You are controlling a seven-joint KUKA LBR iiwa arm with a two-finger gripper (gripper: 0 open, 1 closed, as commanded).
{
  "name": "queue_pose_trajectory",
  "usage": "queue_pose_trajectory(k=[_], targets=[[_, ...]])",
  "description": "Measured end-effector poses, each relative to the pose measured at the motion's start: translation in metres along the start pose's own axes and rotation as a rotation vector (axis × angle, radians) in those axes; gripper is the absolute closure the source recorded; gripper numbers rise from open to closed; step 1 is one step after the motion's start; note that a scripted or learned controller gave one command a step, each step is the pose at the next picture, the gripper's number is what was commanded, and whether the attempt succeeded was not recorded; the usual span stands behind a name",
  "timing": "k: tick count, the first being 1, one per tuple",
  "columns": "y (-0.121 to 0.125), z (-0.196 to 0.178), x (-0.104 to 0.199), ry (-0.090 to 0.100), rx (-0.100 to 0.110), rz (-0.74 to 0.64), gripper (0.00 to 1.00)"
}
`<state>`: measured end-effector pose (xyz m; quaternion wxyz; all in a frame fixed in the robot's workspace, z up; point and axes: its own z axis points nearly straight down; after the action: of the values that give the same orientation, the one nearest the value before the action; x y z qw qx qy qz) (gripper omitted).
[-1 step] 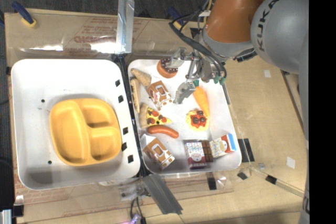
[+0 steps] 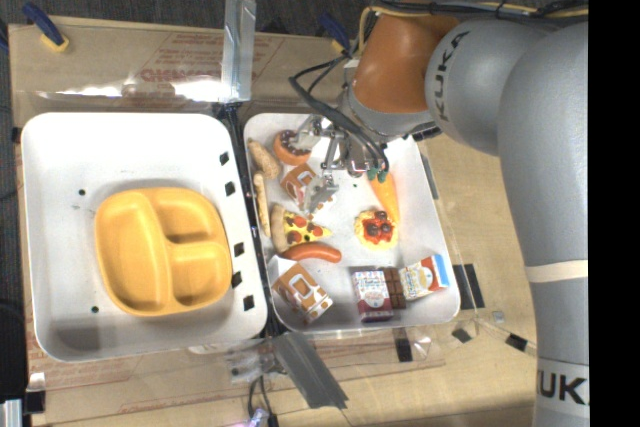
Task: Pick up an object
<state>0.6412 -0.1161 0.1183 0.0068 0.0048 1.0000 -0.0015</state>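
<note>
Gripper, metal two-finger type, hangs low in the right white shallow bin, near its far-left corner. Fingers look slightly spread, nothing visibly pinched between them, though cables and clutter make this hard to read.

Directly under or beside the tips: small brown-and-white toy waffle piece, with a round brown toy donut just beyond it toward the far edge. Either is the likely pick target.

Nearby clutter:
- yellow toy pizza slice
- red toy sausage
- tan toy baguette along the left wall

To do this well: centre the tips on one item only, descend straight, close fully before lifting, avoid the wall. Risk: grabbing two pieces or clipping an edge.

Left bin holds a yellow plastic divided tray, not involved.
</note>
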Motion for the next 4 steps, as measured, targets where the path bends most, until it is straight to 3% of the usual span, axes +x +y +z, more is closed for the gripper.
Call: queue_pose_trajectory(k=[1,2,3,4], targets=[[0.011,0.008,0.000,-0.005,0.007,-0.030,0.00],[0.001,0.010,-0.006,0.008,-0.007,-0.044,0.00],[-0.002,0.015,-0.015,0.034,-0.012,0.072,0.00],[0.022,0.009,0.034,-0.026,0.000,0.177,0.00]])
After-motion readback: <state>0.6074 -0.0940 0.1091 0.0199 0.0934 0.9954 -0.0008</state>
